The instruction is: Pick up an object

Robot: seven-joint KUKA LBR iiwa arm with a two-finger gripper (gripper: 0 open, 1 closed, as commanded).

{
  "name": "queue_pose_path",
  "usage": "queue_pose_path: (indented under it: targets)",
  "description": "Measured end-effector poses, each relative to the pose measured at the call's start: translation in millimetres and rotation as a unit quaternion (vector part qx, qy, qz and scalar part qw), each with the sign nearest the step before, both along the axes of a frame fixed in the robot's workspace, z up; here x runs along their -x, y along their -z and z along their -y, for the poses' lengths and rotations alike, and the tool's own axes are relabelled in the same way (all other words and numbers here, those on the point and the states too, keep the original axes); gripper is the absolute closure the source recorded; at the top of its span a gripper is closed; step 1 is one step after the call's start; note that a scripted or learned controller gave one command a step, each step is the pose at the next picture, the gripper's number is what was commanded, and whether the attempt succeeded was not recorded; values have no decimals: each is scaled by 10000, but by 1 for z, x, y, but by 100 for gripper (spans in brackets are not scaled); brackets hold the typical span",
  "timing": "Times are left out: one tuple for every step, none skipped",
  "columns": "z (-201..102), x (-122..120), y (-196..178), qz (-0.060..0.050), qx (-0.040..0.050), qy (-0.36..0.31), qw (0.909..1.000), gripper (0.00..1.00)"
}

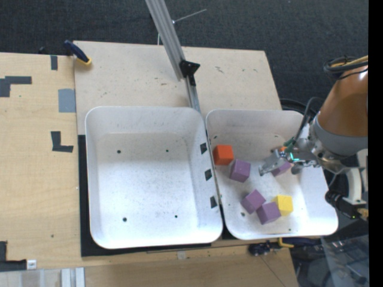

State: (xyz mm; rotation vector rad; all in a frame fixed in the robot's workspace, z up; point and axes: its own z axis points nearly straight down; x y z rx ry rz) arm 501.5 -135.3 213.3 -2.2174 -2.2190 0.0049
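**A:** Where does the gripper [276, 163] sit against the blocks?

**B:** It is low in the right bin [317, 217], toward that bin's 3 o'clock side, with the arm coming in from 3 o'clock. A small purple block [282, 168] lies right at the fingertips, on their 5 o'clock side, touching or nearly so.

**A:** Is it between the fingers?

**B:** I cannot tell. The metal parts overlap the block, and whether the fingers stand apart or together is not readable, so I would not call it held.

**A:** What else is near?

**B:** Another purple block [240, 170] lies at 9 o'clock from the gripper, with the orange block [224, 155] just beyond it at 10 o'clock, close to the divide between the bins. At 7 o'clock sit two more purple blocks [261, 206], touching, with the yellow block [285, 204] just beside them at 6 o'clock from the gripper.

**A:** Does the near block have a long axis?

**B:** It looks roughly cubic, turned a little askew, so no axis matters much.

**A:** Room to move?

**B:** The bin's right wall is close at 3 o'clock, behind the wrist. Bare floor opens at 12 o'clock and between the gripper and the 9 o'clock block. I judge a straight lift is the cleanest way out. The left bin [96, 160] is well apart.
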Motion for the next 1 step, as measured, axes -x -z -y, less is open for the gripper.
queue_pose_path:
  targets:
    - [0, -1, -2, 16, 2, -4, 10000, 0]
